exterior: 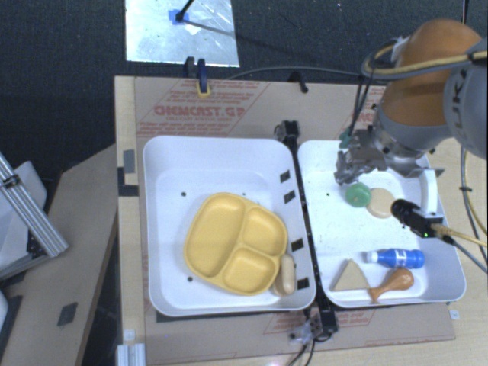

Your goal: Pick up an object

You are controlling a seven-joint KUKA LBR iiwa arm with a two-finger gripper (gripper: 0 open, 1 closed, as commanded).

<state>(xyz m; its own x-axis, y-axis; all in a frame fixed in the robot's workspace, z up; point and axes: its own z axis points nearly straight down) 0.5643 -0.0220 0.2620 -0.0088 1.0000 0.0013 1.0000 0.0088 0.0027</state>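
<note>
My gripper (346,174) hangs over the upper left part of the right bin (326,227), coming down from the grey and orange arm (427,82). Just below it and slightly to the right lies a green ball (356,196); I cannot tell whether they touch. A beige round piece (380,203) rests against the ball's right side. Nearer the front of this bin lie a blue bottle (397,258), a tan wedge (349,276) and a brown drumstick-shaped piece (393,282).
The left bin (171,166) holds a yellow divided plate (235,242) with a beige roll (286,274) by its right edge. A black divider (299,204) runs between the bins. Cables and a black fitting (410,216) hang at the right.
</note>
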